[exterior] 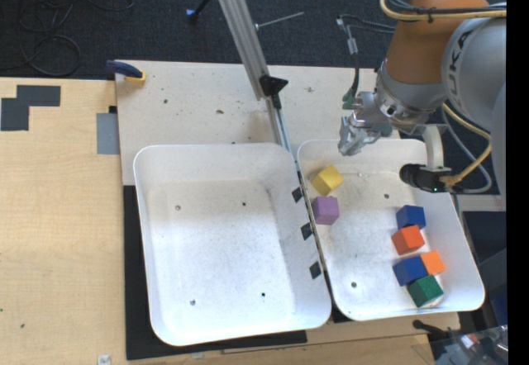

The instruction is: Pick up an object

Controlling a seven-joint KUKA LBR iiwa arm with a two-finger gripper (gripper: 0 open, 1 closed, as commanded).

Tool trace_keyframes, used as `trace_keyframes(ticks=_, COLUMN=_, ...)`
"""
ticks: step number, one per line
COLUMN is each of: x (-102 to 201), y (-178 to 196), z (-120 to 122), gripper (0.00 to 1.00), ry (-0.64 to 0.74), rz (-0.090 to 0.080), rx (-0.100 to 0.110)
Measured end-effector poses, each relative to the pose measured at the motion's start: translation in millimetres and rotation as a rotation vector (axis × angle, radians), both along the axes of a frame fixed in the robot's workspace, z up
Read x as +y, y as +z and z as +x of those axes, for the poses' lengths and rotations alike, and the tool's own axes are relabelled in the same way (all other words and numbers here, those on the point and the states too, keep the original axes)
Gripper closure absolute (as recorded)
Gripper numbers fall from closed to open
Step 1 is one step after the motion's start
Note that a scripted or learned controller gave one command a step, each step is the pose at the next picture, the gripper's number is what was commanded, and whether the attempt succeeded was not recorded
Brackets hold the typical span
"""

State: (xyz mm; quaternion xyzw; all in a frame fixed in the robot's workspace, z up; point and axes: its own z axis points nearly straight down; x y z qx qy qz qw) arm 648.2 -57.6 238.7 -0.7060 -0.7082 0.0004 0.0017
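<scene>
Jaws (354, 143) above right bin (364, 305), nothing visibly held.

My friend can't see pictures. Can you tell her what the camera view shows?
A grey and orange robot arm holds its gripper above the far edge of the right white bin. That bin holds a yellow block, a purple block and a cluster of blue, orange and green blocks.
</scene>
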Motion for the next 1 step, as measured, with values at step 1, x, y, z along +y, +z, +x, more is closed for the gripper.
trace_keyframes(ticks=1, x=51.0, y=6.7, z=-13.8, gripper=1.00, ry=0.001, rz=0.001, rx=0.001)
